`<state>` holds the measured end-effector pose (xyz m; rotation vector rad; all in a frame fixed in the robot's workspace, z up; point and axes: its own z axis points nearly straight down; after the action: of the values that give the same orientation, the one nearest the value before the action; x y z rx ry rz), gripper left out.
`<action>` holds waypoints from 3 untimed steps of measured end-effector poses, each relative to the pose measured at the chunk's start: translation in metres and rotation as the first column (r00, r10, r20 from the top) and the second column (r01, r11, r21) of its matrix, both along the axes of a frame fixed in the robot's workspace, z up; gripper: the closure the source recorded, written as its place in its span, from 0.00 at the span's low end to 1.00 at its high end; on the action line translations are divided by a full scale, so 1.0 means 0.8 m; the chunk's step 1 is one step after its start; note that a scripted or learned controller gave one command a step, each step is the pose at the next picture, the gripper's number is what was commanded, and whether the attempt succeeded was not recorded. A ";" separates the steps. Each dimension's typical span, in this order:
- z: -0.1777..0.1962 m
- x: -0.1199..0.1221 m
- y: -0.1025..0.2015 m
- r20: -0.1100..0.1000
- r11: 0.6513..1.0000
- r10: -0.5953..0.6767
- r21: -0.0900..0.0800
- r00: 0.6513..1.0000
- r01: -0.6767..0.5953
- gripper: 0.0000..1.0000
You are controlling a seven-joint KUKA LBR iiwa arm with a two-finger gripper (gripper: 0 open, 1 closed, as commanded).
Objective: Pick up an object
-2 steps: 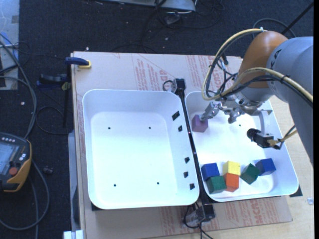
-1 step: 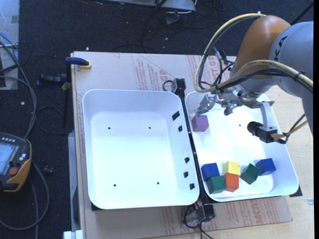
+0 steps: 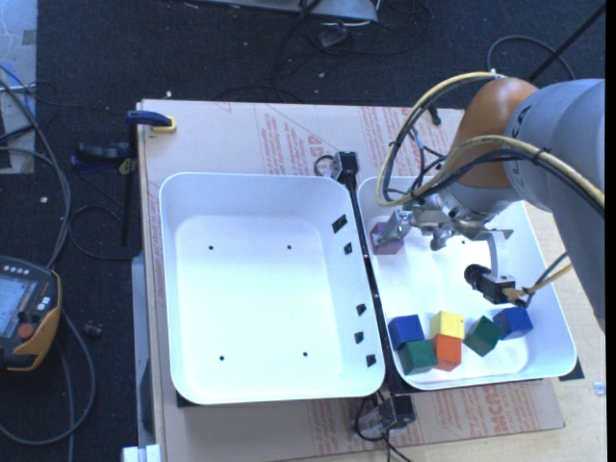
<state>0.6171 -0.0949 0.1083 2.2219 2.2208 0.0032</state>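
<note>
End effector (image 3: 389, 234) hovers in right bin (image 3: 549, 258) above blocks (image 3: 445, 340).

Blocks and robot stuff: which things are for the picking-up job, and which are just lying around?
For the job: gripper, purple block, blue block, yellow block, orange block, right bin.

Lying about: left bin, blue clamp, handheld controller, floor cables.

A wooden bench (image 3: 289, 128) with faint red print on its top carries two shallow white bins side by side, their inner rims touching: the left bin (image 3: 183, 258) and the right bin (image 3: 549, 340). A blue-handled clamp (image 3: 149, 119) grips the bench's far left corner. Dark carpet (image 3: 96, 27) surrounds the bench.
</note>
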 end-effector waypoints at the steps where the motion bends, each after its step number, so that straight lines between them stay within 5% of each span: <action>1: 0.001 -0.008 -0.003 0.006 1.000 0.001 -0.003 1.000 -0.001 0.00; 2: -0.003 0.043 -0.031 0.011 1.000 0.001 -0.003 1.000 -0.001 0.00; 3: -0.004 0.043 -0.030 0.011 1.000 0.001 -0.002 1.000 -0.001 0.00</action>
<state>0.6516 -0.1193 0.1054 2.2142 2.2163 0.0131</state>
